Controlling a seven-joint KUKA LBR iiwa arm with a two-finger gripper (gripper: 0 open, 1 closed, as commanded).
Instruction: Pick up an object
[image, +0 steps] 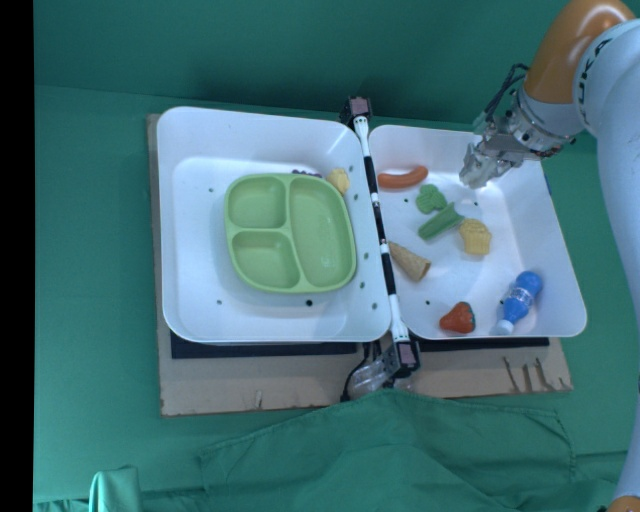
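Green cloth (400, 450) lies crumpled along the near edge of the bench (100, 300), closest to the camera, at 6 o'clock. Beyond it sits a brown cardboard sheet (240, 385) that carries two shallow white bins side by side.

Within the left bin (190, 290) rests a light green divided plate (290, 232) with three compartments, and a small yellow piece (340, 180) lies just off the plate's 1 o'clock corner.

Scattered across the right bin (550, 250) are the loose objects: an orange sausage (403, 178) toward 11 o'clock, a green broccoli piece (436, 210) just beneath it, a yellow corn piece (475, 237) near the middle, an ice-cream cone (410, 261) toward 9 o'clock, a red strawberry (459, 318) at 6 o'clock, and a blue and white bottle (518, 299) toward 5 o'clock.

Reaching in from 2 o'clock, the grey arm (600, 70) puts the end effector (477, 176) over the right bin's far part, between the sausage and the bin's far rim, just beside the broccoli. Whether the end effector is open or closed cannot be told, and nothing can be seen in its grasp.
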